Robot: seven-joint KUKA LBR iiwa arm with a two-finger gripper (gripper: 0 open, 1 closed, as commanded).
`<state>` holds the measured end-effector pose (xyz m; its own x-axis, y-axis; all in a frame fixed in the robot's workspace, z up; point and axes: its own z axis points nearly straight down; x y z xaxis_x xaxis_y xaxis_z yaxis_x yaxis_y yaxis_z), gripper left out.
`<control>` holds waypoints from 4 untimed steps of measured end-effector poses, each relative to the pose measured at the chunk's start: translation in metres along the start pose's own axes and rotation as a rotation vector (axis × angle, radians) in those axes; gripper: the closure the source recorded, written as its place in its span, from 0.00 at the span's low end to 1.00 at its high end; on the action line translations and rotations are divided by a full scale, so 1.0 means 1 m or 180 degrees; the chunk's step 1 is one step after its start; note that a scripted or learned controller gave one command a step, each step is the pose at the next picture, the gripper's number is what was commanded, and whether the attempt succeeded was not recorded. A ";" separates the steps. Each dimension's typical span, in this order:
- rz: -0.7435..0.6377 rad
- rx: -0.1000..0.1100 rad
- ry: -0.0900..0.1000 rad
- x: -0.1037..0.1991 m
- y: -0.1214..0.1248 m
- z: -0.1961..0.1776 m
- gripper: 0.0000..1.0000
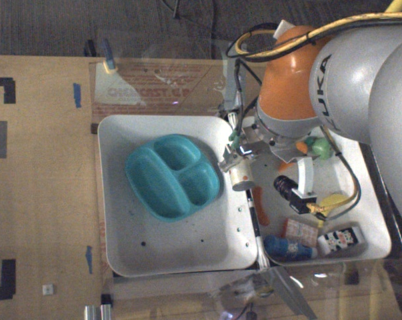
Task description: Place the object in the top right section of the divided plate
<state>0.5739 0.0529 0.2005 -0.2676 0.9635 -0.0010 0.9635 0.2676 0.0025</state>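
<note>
A teal divided plate (pixel 173 176) with three sections lies in the left white bin (pixel 187 252), tilted toward its upper middle. All three sections look bare. My gripper (pixel 236 163) hangs over the wall between the two bins, just right of the plate's right rim. The grey arm with its orange band covers the upper part of the right bin (pixel 377 235). Nothing shows clearly in the gripper.
The right bin holds an orange stick-like thing (pixel 258 206), a blue item (pixel 289 248), a small pinkish box (pixel 301 231), a white and black item (pixel 341 240), a yellow piece (pixel 334 199), a white cup (pixel 306 175) and something green (pixel 319 147). Brown bench lies to the left.
</note>
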 end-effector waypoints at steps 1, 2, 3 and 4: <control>-0.0152 0.0000 -0.0002 0.023 0.039 0.008 1.00; -0.0155 0.0000 -0.0002 0.024 0.040 0.008 0.00; -0.0157 -0.0015 -0.0008 0.024 0.041 -0.003 1.00; -0.0444 0.0005 0.0002 -0.028 0.041 0.016 1.00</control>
<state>0.6210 0.0370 0.1851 -0.3990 0.9169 -0.0007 0.9169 0.3990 0.0008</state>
